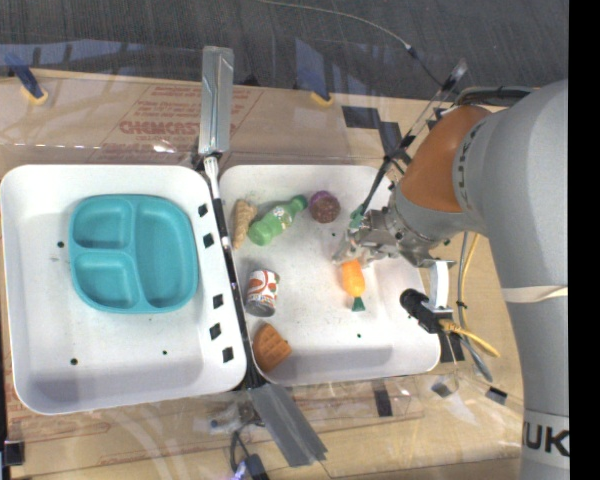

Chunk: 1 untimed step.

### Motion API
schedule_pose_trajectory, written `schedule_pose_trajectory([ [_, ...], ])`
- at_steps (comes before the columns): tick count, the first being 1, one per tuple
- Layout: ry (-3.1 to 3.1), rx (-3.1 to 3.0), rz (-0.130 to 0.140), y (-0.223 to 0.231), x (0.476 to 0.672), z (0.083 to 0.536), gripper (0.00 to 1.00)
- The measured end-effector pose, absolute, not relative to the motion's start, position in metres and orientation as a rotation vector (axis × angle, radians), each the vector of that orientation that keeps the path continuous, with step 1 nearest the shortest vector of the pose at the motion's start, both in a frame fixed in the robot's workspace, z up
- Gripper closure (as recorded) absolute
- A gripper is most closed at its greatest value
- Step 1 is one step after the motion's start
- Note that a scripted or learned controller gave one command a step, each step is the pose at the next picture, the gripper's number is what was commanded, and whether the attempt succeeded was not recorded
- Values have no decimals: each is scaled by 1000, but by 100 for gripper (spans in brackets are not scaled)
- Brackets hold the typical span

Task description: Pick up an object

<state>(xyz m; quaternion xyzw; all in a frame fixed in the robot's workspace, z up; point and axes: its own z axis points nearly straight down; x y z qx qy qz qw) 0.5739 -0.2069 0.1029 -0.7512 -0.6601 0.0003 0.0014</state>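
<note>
In the right white bin [310,368], toy carrot [353,281] lying mid-floor, long axis near-to-far, directly beneath and just near-side of the gripper [361,250]; finger state impossible to tell from above.

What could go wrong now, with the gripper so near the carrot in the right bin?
1. The gripper sits at the carrot's upper end, not its middle, so the carrot may tip or slip out.
2. The carrot lies on smooth bare bin floor, so a push may slide it away.
</note>
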Motion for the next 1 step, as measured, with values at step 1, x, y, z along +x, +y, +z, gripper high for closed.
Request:
schedule_pose_trajectory([
  [1,-2136,-2314,-10,-155,597,279,100],
])
